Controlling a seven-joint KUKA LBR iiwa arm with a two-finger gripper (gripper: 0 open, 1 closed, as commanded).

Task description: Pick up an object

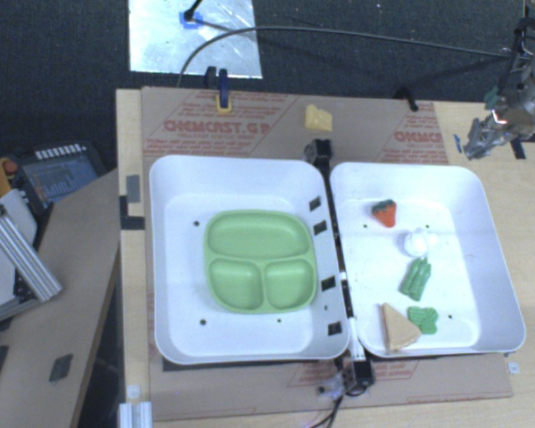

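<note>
The gripper (483, 139) hangs at the far right of the camera view, above the cardboard sheet (250, 123) just beyond the upper right corner of the right bin (490, 239). It is small and partly blurred, so I cannot tell how far apart it stands; nothing shows between its tips.

All the loose things lie down and to the left of it, inside the right bin. Nearest is the strawberry (385, 212), red with a green top. Below that, a white ball (417, 242), and just beneath it, almost touching, a green pickle (416, 279). Farthest from the gripper, near the bin's front wall, a sandwich wedge (397, 327) lies with a small green leafy piece (423, 318) at its right side, touching it.

The left bin (174, 239), well to the gripper's left, holds a green tray (254, 261) with three compartments. A yellow block (318, 118) sits on the cardboard, far left of the gripper at about its level.
</note>
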